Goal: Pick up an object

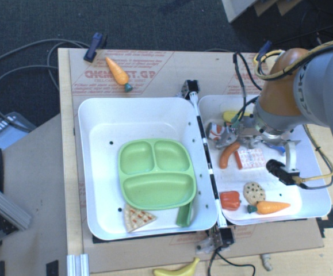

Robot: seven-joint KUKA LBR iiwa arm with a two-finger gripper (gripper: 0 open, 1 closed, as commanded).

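One pincer (235,132) | over right bin (318,171) | near sausage (230,153), seemingly apart

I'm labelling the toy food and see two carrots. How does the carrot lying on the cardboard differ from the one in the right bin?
The cardboard carrot lies outside both bins, beyond the left bin; the bin carrot rests inside the right bin, near its front edge. The cardboard carrot lies diagonally with its green end toward the bins; the bin carrot lies nearly level, green end pointing left, beside a cookie. Both are orange, tapered, green-tipped.
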